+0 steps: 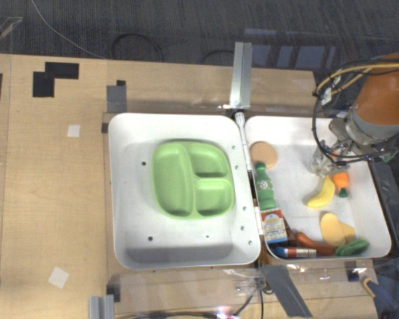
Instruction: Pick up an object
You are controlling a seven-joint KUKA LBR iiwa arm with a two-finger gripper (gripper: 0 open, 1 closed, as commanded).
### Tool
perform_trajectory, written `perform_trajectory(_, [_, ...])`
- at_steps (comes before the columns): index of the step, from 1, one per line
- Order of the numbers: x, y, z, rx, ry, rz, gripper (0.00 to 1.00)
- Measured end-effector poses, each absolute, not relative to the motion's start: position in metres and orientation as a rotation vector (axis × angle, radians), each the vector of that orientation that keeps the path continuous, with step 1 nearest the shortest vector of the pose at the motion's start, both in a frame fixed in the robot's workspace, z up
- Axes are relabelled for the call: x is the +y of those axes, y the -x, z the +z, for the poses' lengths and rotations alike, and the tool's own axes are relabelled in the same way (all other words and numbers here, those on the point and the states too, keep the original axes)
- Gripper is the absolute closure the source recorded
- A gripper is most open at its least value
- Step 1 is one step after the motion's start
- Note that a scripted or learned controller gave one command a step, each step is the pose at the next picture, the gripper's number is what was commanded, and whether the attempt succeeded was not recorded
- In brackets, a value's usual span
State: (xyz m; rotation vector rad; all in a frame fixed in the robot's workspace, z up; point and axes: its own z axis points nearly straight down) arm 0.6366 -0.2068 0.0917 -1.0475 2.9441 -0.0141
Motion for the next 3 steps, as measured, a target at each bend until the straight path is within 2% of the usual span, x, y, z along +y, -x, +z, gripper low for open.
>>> perform_trajectory(1, [-0.205,-0.636,0.089,2.947,1.051,-0.007,0.0])
perform_trajectory(2, [-0.175,-0.58,0.09,2.892,1.197,-0.007,0.0])
perform_trajectory(3, [-0.195,-0.564,0.091,2.583,1.752,-0.001,0.0])
